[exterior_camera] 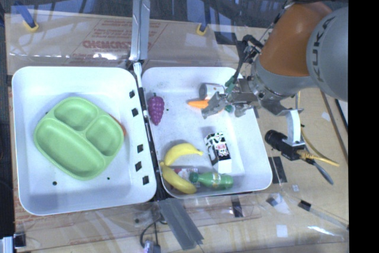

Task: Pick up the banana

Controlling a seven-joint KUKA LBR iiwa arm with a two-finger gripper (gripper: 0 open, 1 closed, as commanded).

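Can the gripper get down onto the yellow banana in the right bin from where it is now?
Probably yes. The gripper hovers over the right white bin; the curved yellow banana lies uncovered, though the green bottle crowds its lower end.

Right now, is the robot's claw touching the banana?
Apart. The camera view shows the gripper up by the carrot, with bare bin floor between it and the banana.

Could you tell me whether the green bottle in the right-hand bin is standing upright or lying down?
Lying down: the green plastic bottle rests on its side along the right white bin's near wall, beside the yellow banana.
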